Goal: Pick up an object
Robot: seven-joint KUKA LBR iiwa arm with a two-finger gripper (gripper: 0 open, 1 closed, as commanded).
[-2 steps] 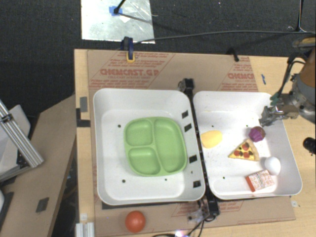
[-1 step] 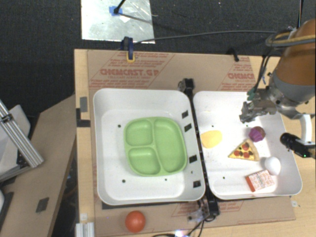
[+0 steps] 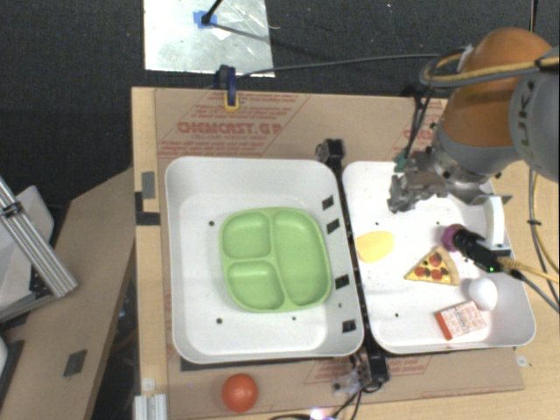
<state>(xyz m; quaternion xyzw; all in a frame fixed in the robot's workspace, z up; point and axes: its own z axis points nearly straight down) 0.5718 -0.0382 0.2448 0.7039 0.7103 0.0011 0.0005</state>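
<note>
An orange ball [image 3: 239, 392] lies nearest on the tabletop [image 3: 289, 116]. My gripper [image 3: 404, 194] hovers over the right bin [image 3: 516, 322], above the yellow disc [image 3: 375, 245]; whether it grips anything, I cannot tell.

Both bins [image 3: 254, 178]: smooth white plastic, slight gloss. Green divided tray [image 3: 275, 258]: matt plastic. Bench board [image 3: 262, 121]: brown cardboard, printed, matt. Sheet beyond bench's far edge [image 3: 206, 24]: crinkled, shiny foil-like. Arm band [image 3: 494, 77]: glossy orange.
</note>
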